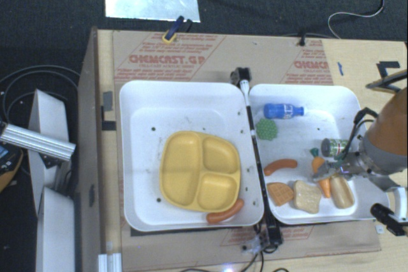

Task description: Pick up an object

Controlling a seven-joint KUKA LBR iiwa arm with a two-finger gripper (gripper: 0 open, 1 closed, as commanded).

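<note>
The right bin (347,102) holds a blue bottle (283,111), a green bumpy ball (266,130), a small can (333,148), a red sausage (280,166), a cracker (279,193), a slice of bread (306,196), a hot dog bun (341,192) and orange carrot pieces (318,164). The arm reaches in at the right edge, and its gripper (336,167) hangs low over the carrot pieces, between the can and the bun. The wrist hides the fingertips.
The left bin (137,111) holds a yellow divided tray (199,170) with a second red sausage (224,213) at its front edge. The bins rest on cardboard (166,57). Cables and metal brackets lie off the bench at the left.
</note>
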